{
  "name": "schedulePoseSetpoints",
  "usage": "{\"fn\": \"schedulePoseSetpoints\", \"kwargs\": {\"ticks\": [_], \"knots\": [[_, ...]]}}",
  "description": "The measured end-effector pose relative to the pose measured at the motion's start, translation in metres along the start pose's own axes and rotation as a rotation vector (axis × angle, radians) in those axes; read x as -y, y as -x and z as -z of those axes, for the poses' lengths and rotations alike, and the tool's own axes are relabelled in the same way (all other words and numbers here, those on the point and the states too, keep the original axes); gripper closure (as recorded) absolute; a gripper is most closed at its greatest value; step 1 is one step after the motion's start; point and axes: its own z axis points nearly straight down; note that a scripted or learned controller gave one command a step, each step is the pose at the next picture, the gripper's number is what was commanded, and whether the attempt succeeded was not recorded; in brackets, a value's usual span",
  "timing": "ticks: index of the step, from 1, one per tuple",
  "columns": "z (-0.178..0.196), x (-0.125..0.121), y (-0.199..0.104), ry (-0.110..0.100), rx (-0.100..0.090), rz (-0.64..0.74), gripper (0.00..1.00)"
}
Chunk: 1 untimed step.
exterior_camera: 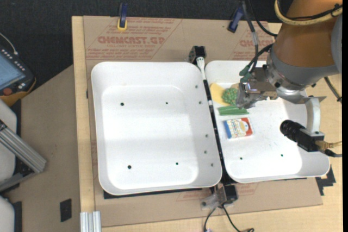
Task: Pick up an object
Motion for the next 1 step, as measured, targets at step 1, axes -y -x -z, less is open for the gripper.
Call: {"fn": "schedulePoseSetpoints", "kwargs": {"ticks": [1], "knots": [[0.0100, -0.0006, -0.0003, 0.002, 0.000, 0.000, 1.00]]}}
